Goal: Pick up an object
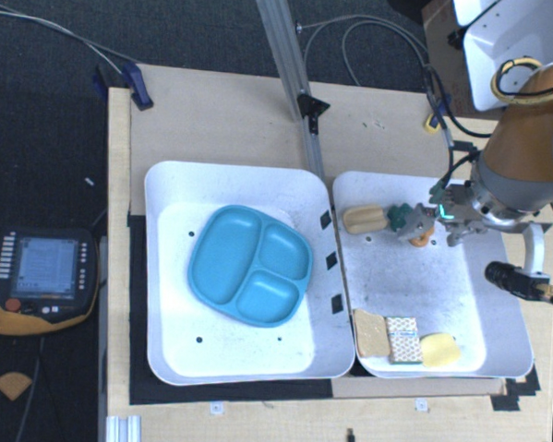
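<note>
no legible text, labels or numbers

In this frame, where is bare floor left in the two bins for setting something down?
Right bin: bare middle, between the tan block and end effector up top and the sponges along the near edge. Left bin: the blue divided plate takes the centre, leaving a strip in front and the corners.

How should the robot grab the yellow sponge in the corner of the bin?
Probably from straight above, pinching the yellow sponge across its shorter width. It lies flat near the right bin's front wall, beside a patterned packet, so a sideways approach looks crowded.
</note>
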Robot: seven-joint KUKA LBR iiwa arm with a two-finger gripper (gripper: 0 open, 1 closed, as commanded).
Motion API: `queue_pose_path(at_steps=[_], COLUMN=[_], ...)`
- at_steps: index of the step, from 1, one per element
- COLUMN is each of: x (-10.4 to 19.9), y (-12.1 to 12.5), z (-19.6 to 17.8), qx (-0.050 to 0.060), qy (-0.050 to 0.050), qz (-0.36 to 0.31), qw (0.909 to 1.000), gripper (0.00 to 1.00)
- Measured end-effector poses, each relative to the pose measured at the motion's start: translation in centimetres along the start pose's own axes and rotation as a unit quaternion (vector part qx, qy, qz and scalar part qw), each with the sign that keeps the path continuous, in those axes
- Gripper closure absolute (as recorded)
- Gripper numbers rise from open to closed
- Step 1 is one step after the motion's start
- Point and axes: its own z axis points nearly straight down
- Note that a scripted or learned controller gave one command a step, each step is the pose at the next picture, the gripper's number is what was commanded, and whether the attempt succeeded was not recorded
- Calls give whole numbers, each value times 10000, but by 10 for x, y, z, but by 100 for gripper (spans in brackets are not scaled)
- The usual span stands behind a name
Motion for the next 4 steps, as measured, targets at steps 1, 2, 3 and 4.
queue_pose_path(at_steps=[1, 2, 3, 4], x=[0, 9, 10, 10], y=[0, -4, -5, -3], z=[0, 48, 101, 86], qx=[-4, 23, 25, -12], qy=[-1, 4, 3, 1], qz=[-1, 3, 5, 3], qw=[10000, 10000, 10000, 10000], gripper=[0, 0, 0, 100])
